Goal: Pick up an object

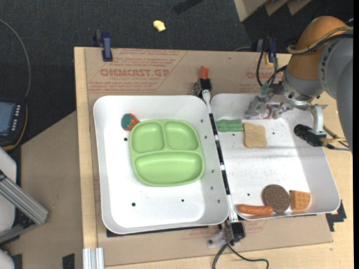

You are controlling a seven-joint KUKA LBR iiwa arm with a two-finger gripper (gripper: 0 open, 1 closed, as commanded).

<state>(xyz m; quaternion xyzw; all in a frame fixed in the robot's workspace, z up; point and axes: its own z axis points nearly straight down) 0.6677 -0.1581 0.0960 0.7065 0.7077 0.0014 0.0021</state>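
end effector (262,109) low in right bin (314,167), near bread slice (254,135)

Evenly and brightly lit from above. Glare on the white bins (112,206), soft short shadows. Slightly blurred around the gripper (262,110)

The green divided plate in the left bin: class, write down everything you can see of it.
The green divided plate, a rounded rectangle of matte, plastic-looking material, lies flat and upright near the middle of the left white bin. Raised ridges split it into three compartments: two small ones at the far side, one wide one nearer the camera. Nothing lies in them. A small red-and-green object sits just off its far-left corner.
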